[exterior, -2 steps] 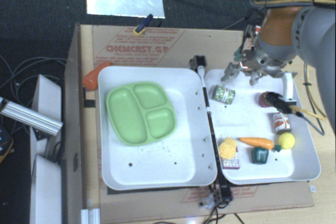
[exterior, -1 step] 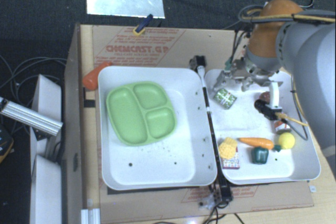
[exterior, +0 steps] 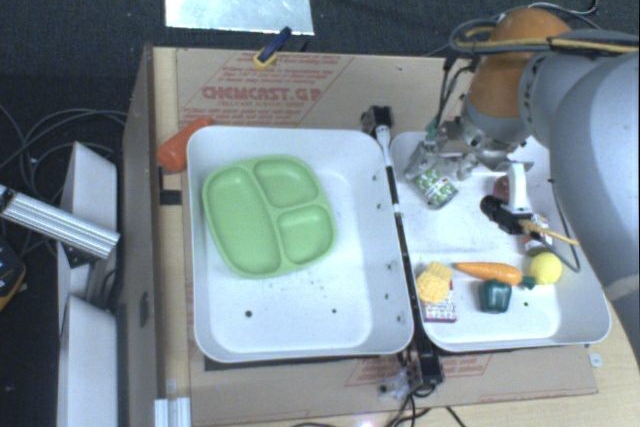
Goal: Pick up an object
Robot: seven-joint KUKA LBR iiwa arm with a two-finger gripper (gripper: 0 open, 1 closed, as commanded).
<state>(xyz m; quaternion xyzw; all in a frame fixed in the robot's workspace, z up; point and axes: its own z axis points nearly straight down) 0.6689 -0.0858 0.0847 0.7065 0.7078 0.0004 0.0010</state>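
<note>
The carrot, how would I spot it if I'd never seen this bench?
Find the right-hand white bin, under the grey arm. Near its front edge lies the carrot, a long orange taper on its side. A yellow corn piece sits to its left, a yellow ball to its right, a dark green pepper just below.

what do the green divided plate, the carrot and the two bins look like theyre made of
The green divided plate looks like matte moulded plastic: one even pale green, soft rounded compartment edges, no glare. The carrot seems a plastic toy, uniformly orange and smooth, though it is small in view. The left bin and right bin look like thin white plastic, possibly coated, with rounded rims and a dull sheen.
</note>
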